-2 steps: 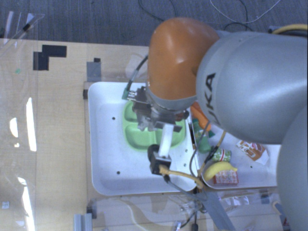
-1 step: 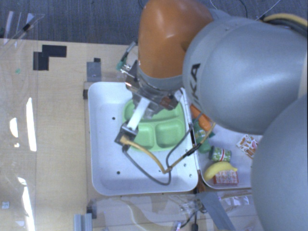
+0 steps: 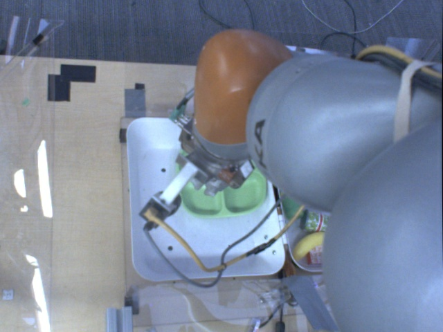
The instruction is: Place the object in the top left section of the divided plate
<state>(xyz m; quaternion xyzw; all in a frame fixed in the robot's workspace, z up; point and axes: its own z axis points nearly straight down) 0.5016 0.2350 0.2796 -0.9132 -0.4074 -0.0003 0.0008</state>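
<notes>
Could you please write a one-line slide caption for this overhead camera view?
KUKA arm leans over the left white bin, its wrist above the green divided plate.

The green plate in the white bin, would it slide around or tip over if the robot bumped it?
The green plate looks like thin plastic, so it is probably light and would likely slide on the smooth white bin. It looks low and wide, so tipping seems unlikely. It probably stays stiff rather than bending, though the arm covers much of it.
</notes>
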